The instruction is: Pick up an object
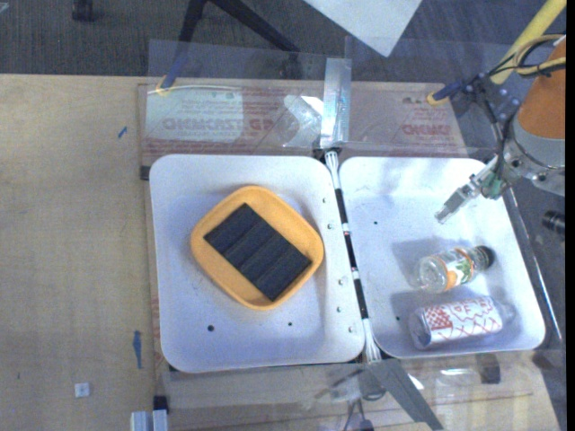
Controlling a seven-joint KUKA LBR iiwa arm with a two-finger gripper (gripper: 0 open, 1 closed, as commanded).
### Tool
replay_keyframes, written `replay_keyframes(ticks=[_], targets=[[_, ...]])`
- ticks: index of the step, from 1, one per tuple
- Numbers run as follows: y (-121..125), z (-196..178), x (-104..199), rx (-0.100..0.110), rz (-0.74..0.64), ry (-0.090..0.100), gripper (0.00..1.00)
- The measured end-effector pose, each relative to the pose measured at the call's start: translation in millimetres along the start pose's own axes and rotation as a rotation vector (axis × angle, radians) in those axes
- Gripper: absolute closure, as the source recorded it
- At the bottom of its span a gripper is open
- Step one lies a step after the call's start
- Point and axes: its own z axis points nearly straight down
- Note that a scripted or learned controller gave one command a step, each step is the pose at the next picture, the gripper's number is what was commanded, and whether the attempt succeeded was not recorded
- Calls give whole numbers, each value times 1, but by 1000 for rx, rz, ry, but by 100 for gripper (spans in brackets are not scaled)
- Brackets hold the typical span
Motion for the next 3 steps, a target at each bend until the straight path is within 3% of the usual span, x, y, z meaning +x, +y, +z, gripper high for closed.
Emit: replay_keyframes(ticks=[1,2,3], targets=[[-50,89,1,-15,-50,-2,0],[-40,79,11,-22,-63,20,100],[-6,-8,54,-1,-172,0,100]])
